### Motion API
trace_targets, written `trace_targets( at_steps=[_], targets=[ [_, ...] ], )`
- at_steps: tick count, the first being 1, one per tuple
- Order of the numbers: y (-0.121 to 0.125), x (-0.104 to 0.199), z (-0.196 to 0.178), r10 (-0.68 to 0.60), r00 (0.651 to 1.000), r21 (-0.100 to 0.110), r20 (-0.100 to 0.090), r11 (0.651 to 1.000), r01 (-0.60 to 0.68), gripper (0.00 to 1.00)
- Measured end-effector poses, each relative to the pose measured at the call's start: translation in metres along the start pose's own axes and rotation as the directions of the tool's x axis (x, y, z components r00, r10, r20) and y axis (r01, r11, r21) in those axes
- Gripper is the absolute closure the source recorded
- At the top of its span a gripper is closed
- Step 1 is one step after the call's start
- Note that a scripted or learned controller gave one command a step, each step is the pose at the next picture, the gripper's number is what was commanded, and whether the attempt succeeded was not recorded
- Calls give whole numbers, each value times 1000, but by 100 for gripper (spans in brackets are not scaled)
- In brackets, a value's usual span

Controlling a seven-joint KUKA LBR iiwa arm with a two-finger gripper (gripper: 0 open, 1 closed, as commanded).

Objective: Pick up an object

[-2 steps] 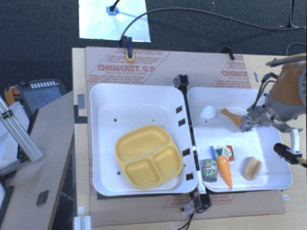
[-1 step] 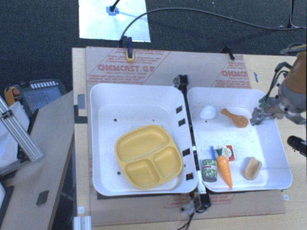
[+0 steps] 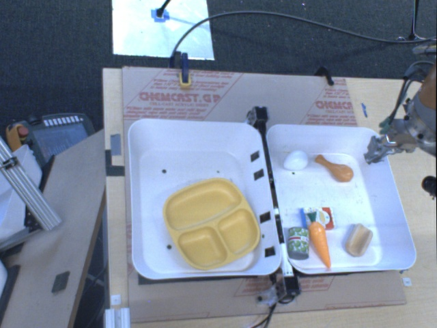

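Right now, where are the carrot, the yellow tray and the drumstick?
carrot [image 3: 319,243]: camera view, middle of its orange body.
yellow tray [image 3: 212,221]: camera view, its centre divider.
drumstick [image 3: 336,169]: camera view, its thick end.

Tray [image 3: 212,222] laid in left bin [image 3: 147,183]; egg [image 3: 295,160], drumstick [image 3: 334,168], carrot [image 3: 319,244], can [image 3: 298,242], bread [image 3: 358,240] placed in right bin [image 3: 392,217].

Left of the gripper [image 3: 377,149], both white bins [image 3: 198,132] look smooth plastic. The yellow tray [image 3: 205,217] looks matt plastic.
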State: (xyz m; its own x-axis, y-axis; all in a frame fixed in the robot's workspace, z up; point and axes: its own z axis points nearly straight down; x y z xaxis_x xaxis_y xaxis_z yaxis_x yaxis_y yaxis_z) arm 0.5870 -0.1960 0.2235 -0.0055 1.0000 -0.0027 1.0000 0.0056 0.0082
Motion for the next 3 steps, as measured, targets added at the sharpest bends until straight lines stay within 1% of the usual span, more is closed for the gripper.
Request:
trace_targets(
  at_steps=[1, 2, 3],
  targets=[
    [6, 6, -47, -1, 1000, 1, 0, 1000, 1, 100],
    [14, 61, -36, -3, 1000, 6, -3, 1000, 3, 100],
    [14, 107, -37, -4, 1000, 7, -4, 1000, 4, 100]
  ],
)
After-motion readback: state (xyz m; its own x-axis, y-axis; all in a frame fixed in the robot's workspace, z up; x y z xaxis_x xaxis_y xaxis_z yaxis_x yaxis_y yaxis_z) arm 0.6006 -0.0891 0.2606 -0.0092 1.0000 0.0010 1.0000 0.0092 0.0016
